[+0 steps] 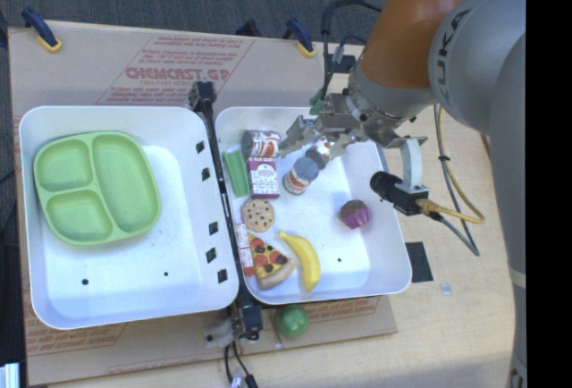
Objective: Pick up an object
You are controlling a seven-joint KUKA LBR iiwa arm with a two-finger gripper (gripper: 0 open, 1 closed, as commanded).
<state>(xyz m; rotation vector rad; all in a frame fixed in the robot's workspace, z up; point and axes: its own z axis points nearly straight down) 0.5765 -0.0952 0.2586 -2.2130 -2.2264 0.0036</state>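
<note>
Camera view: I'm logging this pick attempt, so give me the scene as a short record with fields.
left bin: green tray
right bin: can, red box, green block, bottle, cookie, pizza slice, banana, purple ball
outside bins: green ball at the right bin's front edge
gripper: over the right bin's back, just above the bottle

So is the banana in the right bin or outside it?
In: the banana lies on the right bin's floor, beside the pizza slice.
</note>
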